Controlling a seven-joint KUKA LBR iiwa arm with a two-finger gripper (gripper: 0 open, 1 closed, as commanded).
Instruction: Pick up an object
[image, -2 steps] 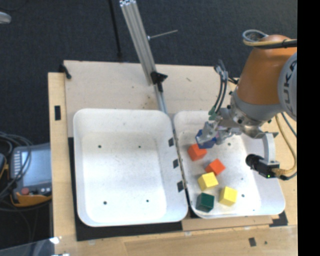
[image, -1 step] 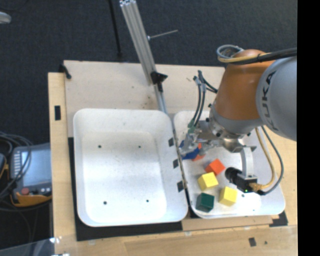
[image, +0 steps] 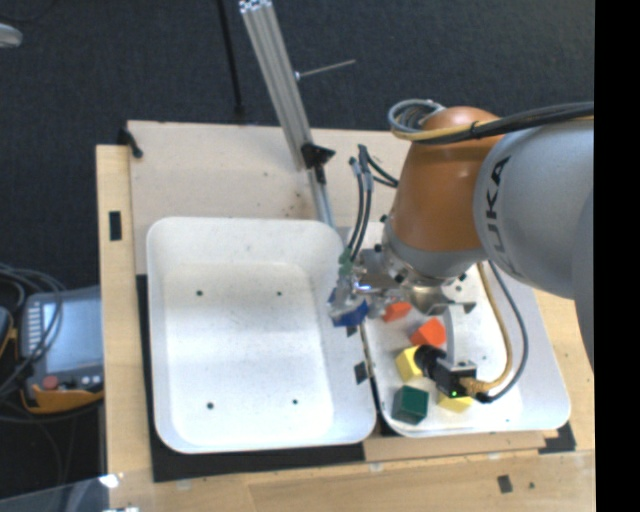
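My gripper (image: 356, 298) hangs low over the left edge of the right bin (image: 540, 400), right at the rim shared with the left bin (image: 240, 330). A small blue thing (image: 350, 318) sits just under the gripper's tip; whether it is held is unclear. Two orange pieces (image: 398, 311) (image: 431, 332) lie just right of the gripper. Nearer the front are a yellow block (image: 409, 362) and a dark green block (image: 410, 403). Another yellow piece (image: 456, 402) lies beside the green one. The arm's bulk hides the back of the right bin.
A slanted metal rail (image: 285, 95) rises from behind the bins, close to the arm's wrist. A small black piece (image: 360, 372) lies at the divide between the bins. A monitor and cables (image: 50, 345) stand off the bench's left side.
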